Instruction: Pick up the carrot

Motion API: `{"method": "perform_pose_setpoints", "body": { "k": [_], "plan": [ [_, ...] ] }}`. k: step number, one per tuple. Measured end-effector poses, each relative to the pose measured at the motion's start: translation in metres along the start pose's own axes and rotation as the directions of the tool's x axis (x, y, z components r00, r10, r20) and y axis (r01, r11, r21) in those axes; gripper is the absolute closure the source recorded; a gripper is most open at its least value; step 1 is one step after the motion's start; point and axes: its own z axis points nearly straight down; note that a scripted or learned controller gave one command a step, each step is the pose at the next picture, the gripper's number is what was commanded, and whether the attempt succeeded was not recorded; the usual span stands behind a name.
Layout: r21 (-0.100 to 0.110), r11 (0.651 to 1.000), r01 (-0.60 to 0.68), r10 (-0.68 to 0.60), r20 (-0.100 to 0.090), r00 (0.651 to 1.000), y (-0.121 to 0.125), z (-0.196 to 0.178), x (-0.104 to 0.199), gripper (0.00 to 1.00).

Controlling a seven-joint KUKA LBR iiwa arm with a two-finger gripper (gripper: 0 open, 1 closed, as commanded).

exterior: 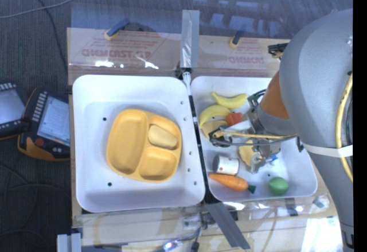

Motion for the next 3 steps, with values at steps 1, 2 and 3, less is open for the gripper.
{"method": "perform_pose_setpoints", "body": {
  "k": [1,2,3],
  "plan": [
    [0.004,1.000,-0.007,0.007,0.013,1.000,0.081,-0.034,-0.069,0.00],
    [-0.005,1.000,-0.006,0.006,-0.002,1.000,-0.006,0.000,-0.046,0.00],
    [-0.006,1.000,-0.007,0.006,-0.010,1.000,-0.005,-0.013,-0.043,1.00]
  ]
}}
